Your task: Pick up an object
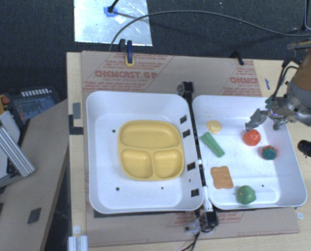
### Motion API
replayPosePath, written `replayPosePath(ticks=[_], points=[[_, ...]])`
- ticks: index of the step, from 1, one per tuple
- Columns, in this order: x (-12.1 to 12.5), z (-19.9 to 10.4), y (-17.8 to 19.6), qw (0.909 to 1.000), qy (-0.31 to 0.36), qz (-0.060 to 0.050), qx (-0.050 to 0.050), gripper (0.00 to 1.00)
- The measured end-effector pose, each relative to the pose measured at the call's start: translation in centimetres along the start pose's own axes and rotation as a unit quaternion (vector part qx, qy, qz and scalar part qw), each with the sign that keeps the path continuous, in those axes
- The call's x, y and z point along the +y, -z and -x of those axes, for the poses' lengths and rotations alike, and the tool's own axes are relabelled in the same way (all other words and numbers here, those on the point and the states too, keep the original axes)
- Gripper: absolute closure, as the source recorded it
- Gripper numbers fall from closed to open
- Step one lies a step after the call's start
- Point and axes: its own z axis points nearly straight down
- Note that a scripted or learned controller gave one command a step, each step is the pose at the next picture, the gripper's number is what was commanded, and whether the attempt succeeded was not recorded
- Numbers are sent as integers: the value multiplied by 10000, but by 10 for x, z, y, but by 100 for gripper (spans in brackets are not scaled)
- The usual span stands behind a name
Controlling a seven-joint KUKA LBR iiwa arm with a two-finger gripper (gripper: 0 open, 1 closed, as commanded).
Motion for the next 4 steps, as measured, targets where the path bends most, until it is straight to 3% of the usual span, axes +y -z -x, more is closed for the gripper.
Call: replayPosePath(ticks=[1, 4], points=[[3, -1, 8, 10000, 15, 64, -10, 0], [5, 5, -115, 10000, 5, 57, -10, 0]])
